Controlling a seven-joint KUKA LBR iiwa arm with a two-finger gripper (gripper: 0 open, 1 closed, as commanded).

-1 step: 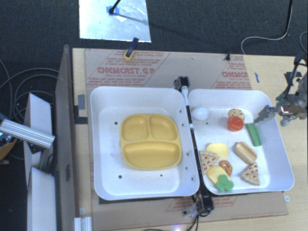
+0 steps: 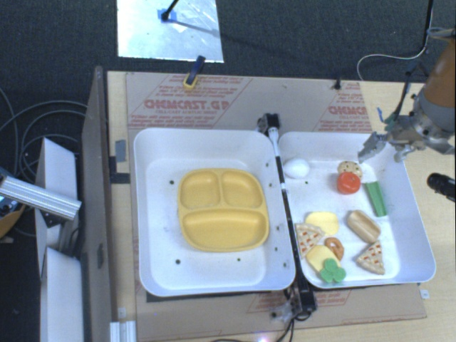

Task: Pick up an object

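Claw [image 2: 385,148] hovering over the far right part of the right bin [image 2: 420,251], fingers spread and gripping nothing.

The nearest object, a red tomato-like piece [image 2: 348,183], is sitting round and glossy, touching a small tan cookie-like piece [image 2: 349,167] on its far side; both are lying just to the camera's left of the claw and slightly nearer the camera, apart from its fingertips. A green stick [image 2: 375,198] is lying just beside the red piece on its right. A white egg [image 2: 296,167] is resting well to its left, near the bin divider. Nearer the camera from the red piece, a hot-dog bun [image 2: 364,226], a yellow slice [image 2: 323,223], pizza wedges [image 2: 372,258] and a green leafy piece [image 2: 332,270] are lying clustered. The left bin [image 2: 153,212] is carrying a yellow divided tray [image 2: 222,209] on the worktop [image 2: 313,98].
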